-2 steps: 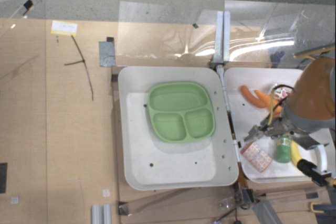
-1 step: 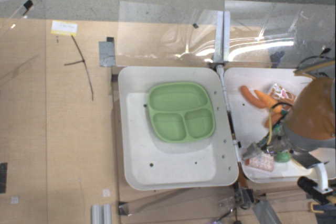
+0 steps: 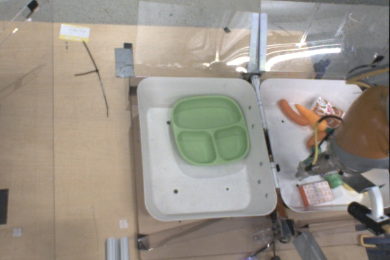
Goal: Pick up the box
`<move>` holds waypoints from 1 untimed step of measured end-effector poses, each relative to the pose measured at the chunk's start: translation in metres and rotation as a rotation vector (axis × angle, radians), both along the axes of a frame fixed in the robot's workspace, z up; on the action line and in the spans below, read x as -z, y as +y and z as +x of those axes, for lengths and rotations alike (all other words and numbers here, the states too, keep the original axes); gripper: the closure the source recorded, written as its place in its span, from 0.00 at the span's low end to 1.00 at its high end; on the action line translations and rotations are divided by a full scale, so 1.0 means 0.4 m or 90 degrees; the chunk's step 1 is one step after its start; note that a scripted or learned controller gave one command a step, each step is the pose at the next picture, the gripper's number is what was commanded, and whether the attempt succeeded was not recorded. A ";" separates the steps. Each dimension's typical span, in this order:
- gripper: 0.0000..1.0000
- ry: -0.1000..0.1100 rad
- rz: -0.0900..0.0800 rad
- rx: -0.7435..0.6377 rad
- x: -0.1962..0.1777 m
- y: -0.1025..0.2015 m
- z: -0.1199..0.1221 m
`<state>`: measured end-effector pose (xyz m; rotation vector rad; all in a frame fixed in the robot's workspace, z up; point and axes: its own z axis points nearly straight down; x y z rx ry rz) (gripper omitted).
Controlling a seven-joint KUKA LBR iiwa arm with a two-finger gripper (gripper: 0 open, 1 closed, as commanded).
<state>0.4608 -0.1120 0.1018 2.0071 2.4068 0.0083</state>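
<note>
The box [image 3: 315,193] is small and flat, with a red and white pattern. It lies on the floor of the right bin [image 3: 286,143], near the front rim. My gripper [image 3: 312,166] hangs low just above and behind the box, under the arm's orange band [image 3: 365,125]. The box looks to lie free on the bin floor, apart from the gripper. The arm's bulk hides the right part of this bin.
Orange carrot-like toys [image 3: 297,113] and a patterned packet [image 3: 329,108] lie at the back of the right bin. A small green item [image 3: 333,180] sits beside the box. The left bin [image 3: 152,192] holds a green divided plate [image 3: 210,130].
</note>
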 end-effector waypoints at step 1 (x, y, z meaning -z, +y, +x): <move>0.00 0.000 0.000 0.000 0.000 0.000 0.000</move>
